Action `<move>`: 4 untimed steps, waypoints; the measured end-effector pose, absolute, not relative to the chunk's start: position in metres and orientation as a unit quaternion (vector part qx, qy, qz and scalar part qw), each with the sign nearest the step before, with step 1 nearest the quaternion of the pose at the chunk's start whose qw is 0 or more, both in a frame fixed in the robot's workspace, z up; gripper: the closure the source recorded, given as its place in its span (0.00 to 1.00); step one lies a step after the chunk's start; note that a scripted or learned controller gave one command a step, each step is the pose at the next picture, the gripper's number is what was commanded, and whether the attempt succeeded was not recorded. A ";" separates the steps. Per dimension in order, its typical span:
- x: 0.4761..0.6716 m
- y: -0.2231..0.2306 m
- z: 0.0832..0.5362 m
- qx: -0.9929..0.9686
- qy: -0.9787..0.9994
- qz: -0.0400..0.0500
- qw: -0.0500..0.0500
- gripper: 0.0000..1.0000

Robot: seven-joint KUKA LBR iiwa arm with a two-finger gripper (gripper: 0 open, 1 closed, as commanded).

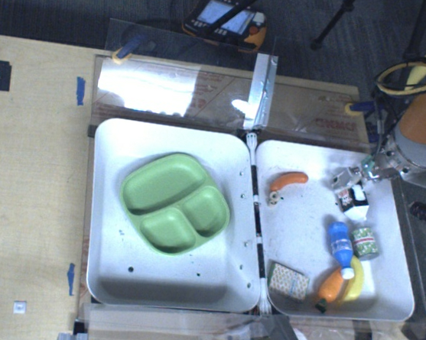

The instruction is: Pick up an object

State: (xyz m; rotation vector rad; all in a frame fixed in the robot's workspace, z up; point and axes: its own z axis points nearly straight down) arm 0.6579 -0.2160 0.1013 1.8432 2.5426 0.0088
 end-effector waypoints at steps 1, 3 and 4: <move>0.668 -0.149 0.176 0.591 0.807 0.001 0.002 1.00; 0.623 -0.177 0.124 0.581 0.814 0.003 0.004 0.00; 0.593 -0.155 0.193 0.574 0.819 0.001 0.001 0.00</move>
